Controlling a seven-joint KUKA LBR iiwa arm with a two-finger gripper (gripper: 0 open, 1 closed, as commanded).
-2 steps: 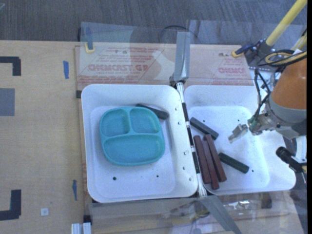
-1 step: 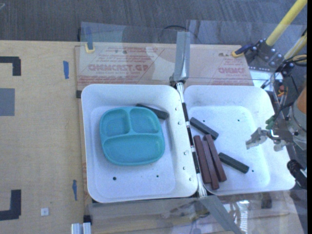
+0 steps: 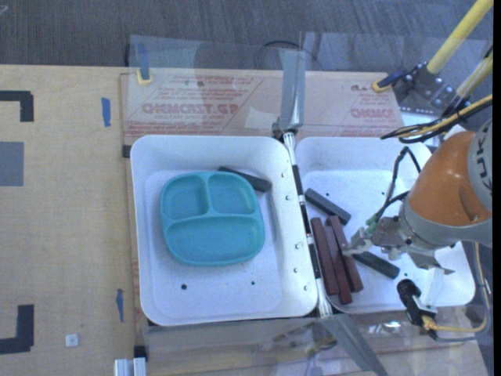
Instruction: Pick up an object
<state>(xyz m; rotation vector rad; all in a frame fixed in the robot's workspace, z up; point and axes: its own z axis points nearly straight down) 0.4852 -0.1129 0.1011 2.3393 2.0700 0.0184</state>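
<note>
Candidate objects lay in both bins. In the right bin [image 3: 344,157], two dark red-brown bars [image 3: 335,255] rested side by side along its 9 o'clock wall, running from about 12 toward 6 o'clock; a dark grey bar [image 3: 328,205] lay tilted just above them at their 12 o'clock end, and another dark grey piece [image 3: 380,265] lay at their 3 o'clock side, directly under the gripper. The gripper [image 3: 366,240] hung low over the right bin's centre, near the upper ends of the red-brown bars; whether its fingers were spread or closed could not be told, and nothing was seen between them. The grey arm with its orange band [image 3: 448,188] entered from 3 o'clock. In the left bin [image 3: 156,288], a teal divided plate [image 3: 211,218] sat near the centre, with a dark grey bar [image 3: 246,178] touching its rim at 1 o'clock
</note>
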